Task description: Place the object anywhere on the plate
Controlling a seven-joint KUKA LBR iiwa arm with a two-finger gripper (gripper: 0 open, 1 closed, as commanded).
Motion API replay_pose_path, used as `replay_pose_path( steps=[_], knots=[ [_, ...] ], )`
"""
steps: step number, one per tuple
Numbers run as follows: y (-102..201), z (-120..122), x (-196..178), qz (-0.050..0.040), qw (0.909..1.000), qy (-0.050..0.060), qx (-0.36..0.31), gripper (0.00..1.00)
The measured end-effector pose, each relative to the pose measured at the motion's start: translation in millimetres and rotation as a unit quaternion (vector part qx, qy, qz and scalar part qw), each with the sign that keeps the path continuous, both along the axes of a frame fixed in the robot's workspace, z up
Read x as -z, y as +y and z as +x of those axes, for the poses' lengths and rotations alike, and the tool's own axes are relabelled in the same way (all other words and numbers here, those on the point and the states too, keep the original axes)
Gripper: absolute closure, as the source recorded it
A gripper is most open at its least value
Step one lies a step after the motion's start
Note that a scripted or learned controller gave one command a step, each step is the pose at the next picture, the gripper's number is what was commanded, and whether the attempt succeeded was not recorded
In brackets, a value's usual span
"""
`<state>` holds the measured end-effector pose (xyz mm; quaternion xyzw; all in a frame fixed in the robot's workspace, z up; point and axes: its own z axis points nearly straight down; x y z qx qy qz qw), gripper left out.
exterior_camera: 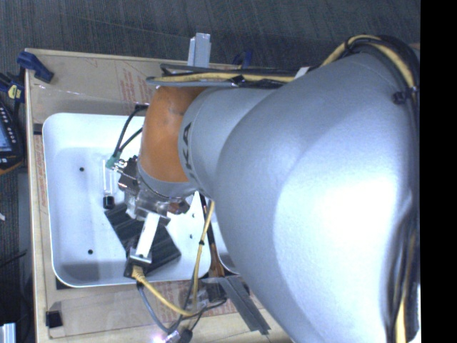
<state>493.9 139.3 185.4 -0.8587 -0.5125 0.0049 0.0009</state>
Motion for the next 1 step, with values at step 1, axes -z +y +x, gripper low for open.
replay_pose_path(
  steps=[1],
  knots=[
    [0.0, 0.2, -0.2, 0.0001, 1.0000, 0.000, 0.000, 0.00]
  ],
)
